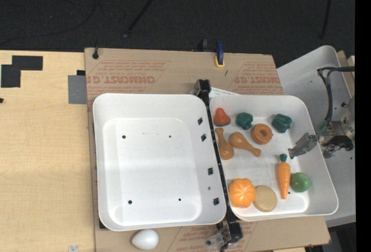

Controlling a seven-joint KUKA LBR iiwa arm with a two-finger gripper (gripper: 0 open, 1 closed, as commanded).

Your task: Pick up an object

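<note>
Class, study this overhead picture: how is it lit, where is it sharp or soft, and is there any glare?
Camera view: even, diffuse light with faint shadows; the two white bins, left bin and right bin, are bright, nearly washed out, hiding their surface detail; the floor behind the bench is dark; the toys, like the carrot, look slightly soft; the gripper at the right bin's edge is dim and hard to read.

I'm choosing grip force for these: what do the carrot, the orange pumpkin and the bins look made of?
Carrot: likely molded plastic, smooth and evenly colored. Orange pumpkin: likely the same, faintly glossy with molded ribs. Both bins: thin white plastic by their look, matte, with rounded formed corners.
</note>
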